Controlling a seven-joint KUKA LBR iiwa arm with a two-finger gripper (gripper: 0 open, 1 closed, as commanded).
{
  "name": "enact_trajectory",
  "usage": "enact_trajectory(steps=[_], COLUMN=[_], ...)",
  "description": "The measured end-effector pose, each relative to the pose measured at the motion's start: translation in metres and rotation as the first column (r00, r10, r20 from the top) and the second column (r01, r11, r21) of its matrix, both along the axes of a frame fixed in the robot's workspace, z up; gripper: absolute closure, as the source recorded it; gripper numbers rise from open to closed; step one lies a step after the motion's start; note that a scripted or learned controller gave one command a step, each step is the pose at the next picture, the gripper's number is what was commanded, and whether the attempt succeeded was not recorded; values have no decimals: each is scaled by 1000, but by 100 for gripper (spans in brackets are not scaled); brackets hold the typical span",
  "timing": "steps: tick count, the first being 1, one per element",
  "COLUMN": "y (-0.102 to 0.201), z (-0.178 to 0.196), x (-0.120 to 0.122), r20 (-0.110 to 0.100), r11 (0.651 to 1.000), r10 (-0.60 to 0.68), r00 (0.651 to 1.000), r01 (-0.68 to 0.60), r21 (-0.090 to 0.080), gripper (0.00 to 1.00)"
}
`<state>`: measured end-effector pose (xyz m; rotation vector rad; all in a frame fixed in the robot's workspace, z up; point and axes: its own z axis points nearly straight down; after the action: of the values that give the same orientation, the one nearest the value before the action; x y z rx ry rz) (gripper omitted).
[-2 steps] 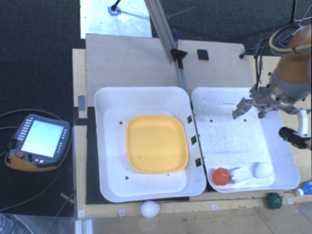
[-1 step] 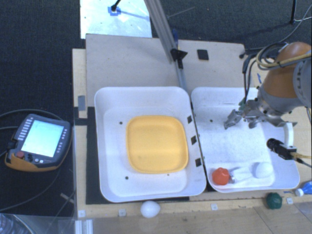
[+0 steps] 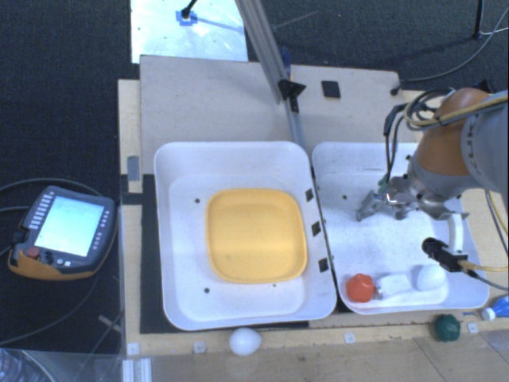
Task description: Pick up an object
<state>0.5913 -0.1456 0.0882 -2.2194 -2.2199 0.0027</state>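
The gripper [image 3: 372,206] hangs low over the right bin [image 3: 350,173], near its middle. I cannot tell how wide it is, and nothing shows in it. The things to pick lie along the near wall of that bin: a red ball [image 3: 360,287], a small white block [image 3: 393,285] just beside it, and a white egg [image 3: 430,277] past the block. To do it well, the arm should go over one thing, come straight down, and close around its middle. I can read no words anywhere.
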Motion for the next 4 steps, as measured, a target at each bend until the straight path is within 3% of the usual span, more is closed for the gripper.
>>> enact_trajectory(steps=[1,3,4], y=[0,-3,-3], z=[13,118,128], x=[2,10,10], r20=[5,9,5], r11=[1000,1000,1000], r10=[0,1,1], r00=[1000,1000,1000], r01=[0,-1,-1], r21=[-1,-2,-1], gripper=[100,100,100])
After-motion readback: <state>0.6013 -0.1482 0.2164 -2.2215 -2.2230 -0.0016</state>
